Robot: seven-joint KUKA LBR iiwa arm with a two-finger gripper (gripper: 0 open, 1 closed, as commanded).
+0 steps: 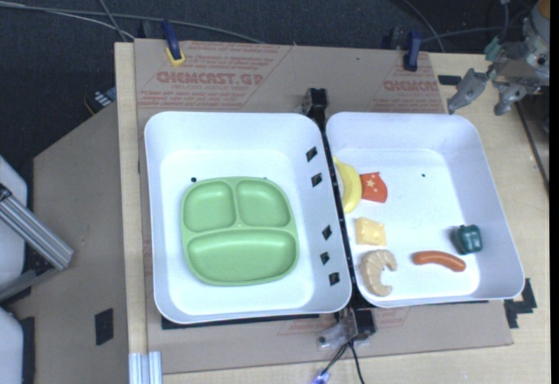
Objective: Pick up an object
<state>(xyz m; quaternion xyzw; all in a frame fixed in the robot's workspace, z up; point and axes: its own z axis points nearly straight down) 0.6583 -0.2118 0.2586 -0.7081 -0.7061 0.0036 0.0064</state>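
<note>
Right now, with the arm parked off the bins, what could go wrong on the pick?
1. The yellow piece, red piece and cheese wedge crowd the right bin's left wall, so the gripper may clip the wall or a neighbour.
2. The sausage lies flat and thin and may roll or slip out.
3. The croissant sits near the front rim.

The 2 bins [166, 199] look like smooth, slightly glossy white plastic. Well left of the gripper [498, 81], the green tray [238, 229] is matt plastic. The bench [131, 199] is matt printed cardboard, the floor [52, 59] rough dark carpet.
</note>
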